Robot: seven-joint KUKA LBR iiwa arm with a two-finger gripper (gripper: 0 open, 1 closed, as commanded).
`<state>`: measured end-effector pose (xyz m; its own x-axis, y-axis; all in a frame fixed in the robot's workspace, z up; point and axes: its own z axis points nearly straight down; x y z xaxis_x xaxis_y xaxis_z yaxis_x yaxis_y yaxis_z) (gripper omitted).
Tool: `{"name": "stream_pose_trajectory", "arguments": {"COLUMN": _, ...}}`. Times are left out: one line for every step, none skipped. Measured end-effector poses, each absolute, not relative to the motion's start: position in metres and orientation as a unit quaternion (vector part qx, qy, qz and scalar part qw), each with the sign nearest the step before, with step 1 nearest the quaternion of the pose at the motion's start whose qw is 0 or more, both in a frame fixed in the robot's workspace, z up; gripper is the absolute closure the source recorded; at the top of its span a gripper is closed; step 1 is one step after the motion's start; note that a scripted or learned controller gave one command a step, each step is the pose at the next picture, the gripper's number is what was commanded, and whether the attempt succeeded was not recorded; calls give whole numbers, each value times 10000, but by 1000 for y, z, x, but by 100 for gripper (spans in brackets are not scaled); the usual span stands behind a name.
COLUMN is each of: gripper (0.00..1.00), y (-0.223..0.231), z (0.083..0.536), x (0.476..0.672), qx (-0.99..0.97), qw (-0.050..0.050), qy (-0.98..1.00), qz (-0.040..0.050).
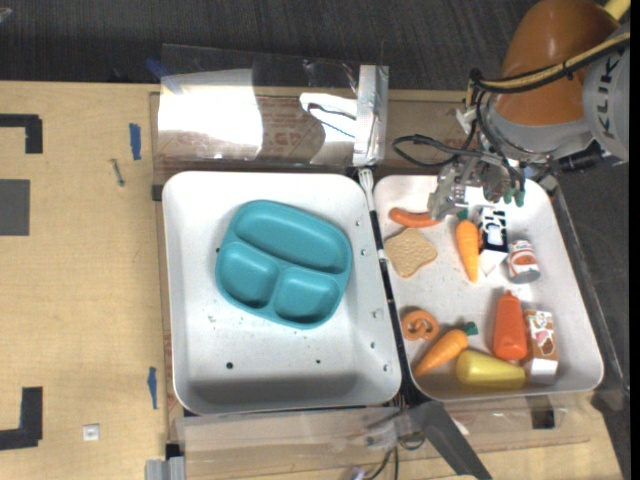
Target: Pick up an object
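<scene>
My gripper (462, 190) hangs over the far end of the right bin (582, 298), just above the top of an upright carrot (468, 249). Beside it lie an orange sausage (412, 218) and a bread slice (411, 252) to the left, and a black and white pack (493, 226) to the right. Nearer the front are a small red and white can (522, 262), a red bottle (509, 327), a pretzel (419, 323), a second carrot (441, 350) and a yellow fruit (489, 370). Nothing shows between the fingers.
The left bin (190, 348) holds a teal divided plate (283, 262). A small carton (541, 332) and a white cube (543, 369) sit at the right bin's front right. Cables (425, 150) trail from the wrist over the bin's far rim.
</scene>
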<state>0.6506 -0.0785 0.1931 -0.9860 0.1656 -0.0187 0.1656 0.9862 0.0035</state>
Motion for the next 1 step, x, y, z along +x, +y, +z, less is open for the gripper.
{"name": "stream_pose_trajectory", "arguments": {"gripper": 100, "y": -142, "z": 143, "x": 576, "qx": -45, "qw": 11, "qy": 10000, "qz": -2}}
